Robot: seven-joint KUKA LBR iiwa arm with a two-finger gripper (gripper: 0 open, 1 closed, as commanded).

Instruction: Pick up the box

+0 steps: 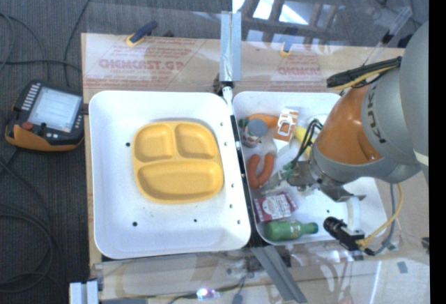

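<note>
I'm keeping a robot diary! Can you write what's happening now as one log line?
gripper: over right bin, fingers unclear | box: in bin, not held | yellow tray: left bin

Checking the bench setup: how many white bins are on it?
2: the left bin holds a yellow tray; the right bin holds the clutter under the arm.

A yellow three-compartment plastic tray [178, 161] lies in the middle of the left white bin [111, 226]. In the right white bin [373, 215], a green plastic bottle [290, 229] lies on its side near the front wall, with a dark red packet [276, 206] just behind it and orange carrot-shaped pieces [259, 167] farther back. A handheld control pendant with a grey screen [45, 116] rests on the floor, left of the bench [150, 65].
</note>
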